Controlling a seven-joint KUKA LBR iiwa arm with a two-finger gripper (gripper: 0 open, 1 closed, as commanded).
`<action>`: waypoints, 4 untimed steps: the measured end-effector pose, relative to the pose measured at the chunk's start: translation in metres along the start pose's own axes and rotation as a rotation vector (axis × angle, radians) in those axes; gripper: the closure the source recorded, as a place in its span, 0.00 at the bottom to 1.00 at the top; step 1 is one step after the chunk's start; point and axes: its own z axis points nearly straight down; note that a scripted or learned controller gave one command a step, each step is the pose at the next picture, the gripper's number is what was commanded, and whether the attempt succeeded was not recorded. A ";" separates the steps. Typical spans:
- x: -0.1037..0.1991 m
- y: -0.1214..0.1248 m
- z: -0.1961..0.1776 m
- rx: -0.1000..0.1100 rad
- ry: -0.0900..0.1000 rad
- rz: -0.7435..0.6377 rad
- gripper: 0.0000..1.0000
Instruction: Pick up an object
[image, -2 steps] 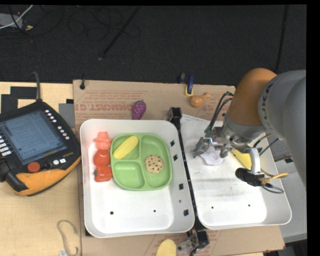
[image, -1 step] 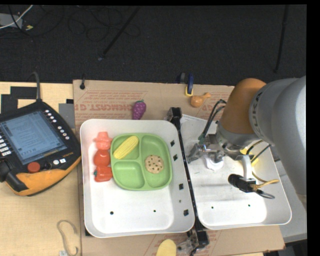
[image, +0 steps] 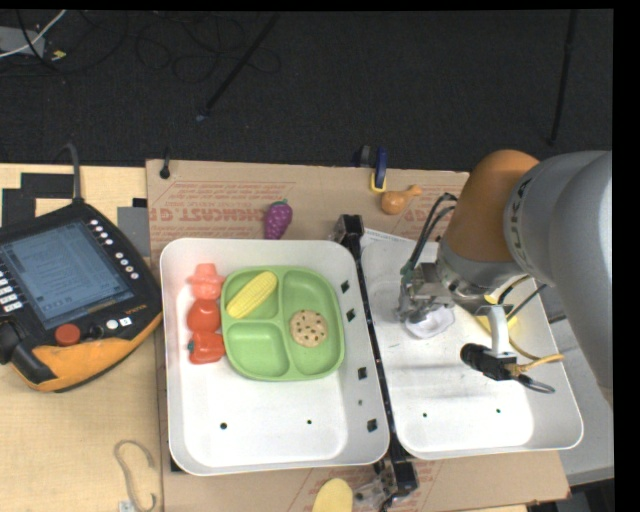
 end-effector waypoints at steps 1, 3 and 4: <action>-0.010 0.004 -0.057 -0.006 -0.002 0.004 1.00; -0.012 0.006 -0.131 -0.003 -0.001 0.000 1.00; 0.032 0.012 -0.124 0.000 0.001 -0.003 1.00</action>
